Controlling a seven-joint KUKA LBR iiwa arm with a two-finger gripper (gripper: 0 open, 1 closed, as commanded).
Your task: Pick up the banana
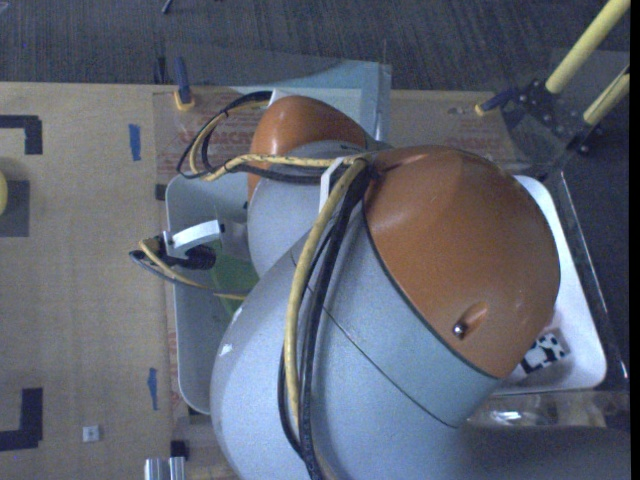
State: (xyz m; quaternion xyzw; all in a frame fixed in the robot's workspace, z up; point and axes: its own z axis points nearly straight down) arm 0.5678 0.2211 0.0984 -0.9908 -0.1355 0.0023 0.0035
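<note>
My grey arm (330, 368) with its orange band (460, 248) reaches in from the right and covers most of the view. It hangs low over the left bin (180, 218). The arm's bulk hides the wrist end and most of that bin's floor. Yellow and black cables (300, 298) run along the arm and loop out at its left side, with a white tag (195, 236) on them. A patch of something green (228, 271) peeks out on the bin floor beside the arm.
The right bin (585, 358) shows its far right corner, with a small black-and-white checkered object (545, 351) in it. The wooden bench (80, 268) stretches to the left with blue tape marks. Yellow-handled gear (590, 38) stands at the upper right.
</note>
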